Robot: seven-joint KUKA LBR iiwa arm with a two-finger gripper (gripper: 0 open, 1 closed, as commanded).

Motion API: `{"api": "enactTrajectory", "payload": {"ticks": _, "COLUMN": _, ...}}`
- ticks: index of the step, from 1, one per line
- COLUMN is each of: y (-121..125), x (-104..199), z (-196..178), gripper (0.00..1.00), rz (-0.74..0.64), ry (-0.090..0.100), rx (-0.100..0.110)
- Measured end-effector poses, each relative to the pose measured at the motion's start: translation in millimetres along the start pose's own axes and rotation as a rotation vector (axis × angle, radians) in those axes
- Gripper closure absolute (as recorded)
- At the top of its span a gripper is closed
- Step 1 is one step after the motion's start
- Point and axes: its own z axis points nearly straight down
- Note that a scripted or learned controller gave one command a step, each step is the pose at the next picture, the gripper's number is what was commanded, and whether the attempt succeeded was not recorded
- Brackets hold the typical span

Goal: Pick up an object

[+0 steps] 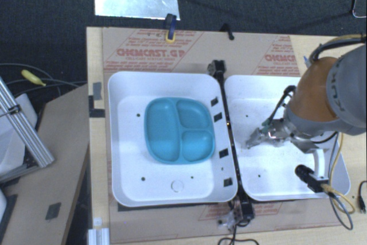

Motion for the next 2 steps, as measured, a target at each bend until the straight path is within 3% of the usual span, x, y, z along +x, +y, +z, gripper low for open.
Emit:
{"api": "enactTrajectory", "payload": {"ticks": 1, "y": -27.7, "x": -13.6, "z": -104.7, "gripper": 0.0, "rz": 0.013, "ry": -0.007, "rx": -0.006}}
{"api": "enactTrajectory", "payload": {"ticks": 2, "y": -47.0, "x": -70.7, "z": -237.1, "gripper": 0.0, "rz": 0.017, "ry": -0.013, "rx": -0.013}}
